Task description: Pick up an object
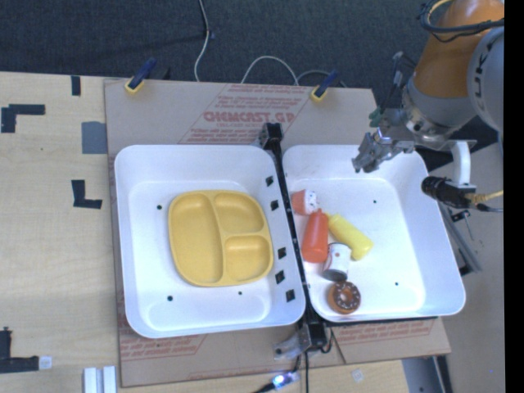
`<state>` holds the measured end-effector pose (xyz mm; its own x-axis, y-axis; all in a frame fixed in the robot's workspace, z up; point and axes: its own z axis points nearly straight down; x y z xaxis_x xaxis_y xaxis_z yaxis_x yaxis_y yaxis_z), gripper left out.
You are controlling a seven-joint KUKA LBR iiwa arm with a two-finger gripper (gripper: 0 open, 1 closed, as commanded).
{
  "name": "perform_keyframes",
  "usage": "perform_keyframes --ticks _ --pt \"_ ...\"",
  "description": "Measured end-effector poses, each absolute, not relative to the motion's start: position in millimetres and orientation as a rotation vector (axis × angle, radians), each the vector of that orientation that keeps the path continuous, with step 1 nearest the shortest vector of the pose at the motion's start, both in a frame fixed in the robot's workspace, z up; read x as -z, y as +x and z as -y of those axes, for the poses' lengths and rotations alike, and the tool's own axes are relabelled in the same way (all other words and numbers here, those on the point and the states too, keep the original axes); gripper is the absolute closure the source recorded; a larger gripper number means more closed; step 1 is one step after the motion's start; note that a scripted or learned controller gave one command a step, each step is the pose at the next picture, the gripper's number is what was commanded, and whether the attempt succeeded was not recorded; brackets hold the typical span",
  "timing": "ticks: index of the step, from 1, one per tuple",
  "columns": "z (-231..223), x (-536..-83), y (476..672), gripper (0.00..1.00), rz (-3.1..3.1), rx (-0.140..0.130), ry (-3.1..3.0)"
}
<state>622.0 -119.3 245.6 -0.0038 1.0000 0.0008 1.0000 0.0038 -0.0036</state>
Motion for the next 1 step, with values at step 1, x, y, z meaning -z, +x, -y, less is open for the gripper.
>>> perform_keyframes --ticks 1 --pt "65.6 -232.2 605.7 1.00 2.225 -0.003 -2.213"
